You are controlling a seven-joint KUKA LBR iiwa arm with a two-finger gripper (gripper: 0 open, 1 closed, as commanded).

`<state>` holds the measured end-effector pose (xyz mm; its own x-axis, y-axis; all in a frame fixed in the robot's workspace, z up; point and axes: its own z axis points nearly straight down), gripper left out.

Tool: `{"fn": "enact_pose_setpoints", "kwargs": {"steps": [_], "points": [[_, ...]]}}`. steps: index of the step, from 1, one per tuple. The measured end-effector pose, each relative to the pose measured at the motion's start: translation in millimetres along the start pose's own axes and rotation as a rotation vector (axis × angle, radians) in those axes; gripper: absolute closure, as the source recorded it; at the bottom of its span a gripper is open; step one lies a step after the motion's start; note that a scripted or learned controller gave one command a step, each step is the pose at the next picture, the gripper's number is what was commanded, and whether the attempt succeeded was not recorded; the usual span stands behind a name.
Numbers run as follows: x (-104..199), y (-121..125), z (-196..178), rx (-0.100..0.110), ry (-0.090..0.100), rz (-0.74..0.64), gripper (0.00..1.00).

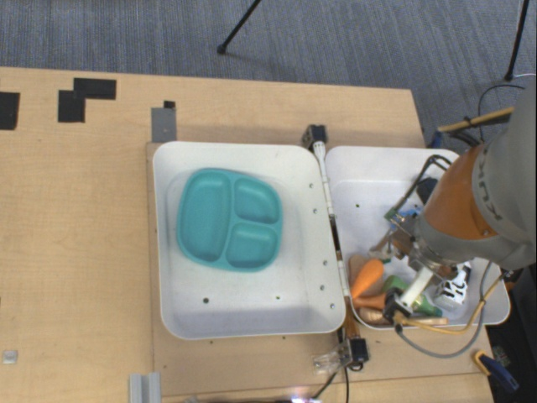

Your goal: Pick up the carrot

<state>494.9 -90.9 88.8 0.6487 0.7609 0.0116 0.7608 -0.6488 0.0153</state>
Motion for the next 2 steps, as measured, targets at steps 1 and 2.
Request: {"fn": "enact_pose_setpoints", "kwargs": {"steps": [1, 2], "points": [[3, -4, 0, -0.006, -0.003, 0.031, 0.00], [44, -43, -97, 0.015, -0.007, 0.230, 0.00]]}}
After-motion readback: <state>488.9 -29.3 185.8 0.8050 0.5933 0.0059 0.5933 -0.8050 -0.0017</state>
